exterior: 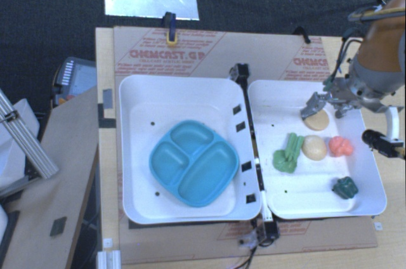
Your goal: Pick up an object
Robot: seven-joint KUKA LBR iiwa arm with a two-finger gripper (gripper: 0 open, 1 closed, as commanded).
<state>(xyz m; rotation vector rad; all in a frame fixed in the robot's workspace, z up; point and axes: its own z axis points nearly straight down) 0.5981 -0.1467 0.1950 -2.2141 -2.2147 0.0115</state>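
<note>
Gripper [323,104] hangs spread just over the tan object [316,120] at the right bin's [273,153] far side — descend straight, centred, before closing.

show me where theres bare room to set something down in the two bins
Left bin: bare floor behind and left of the blue tray. Right bin: bare near its back left corner and along the front. Crowded around the green toy, beige ball and pink toy.

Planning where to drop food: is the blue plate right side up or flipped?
Right side up: the blue plate shows its three hollow sections facing upward.
</note>
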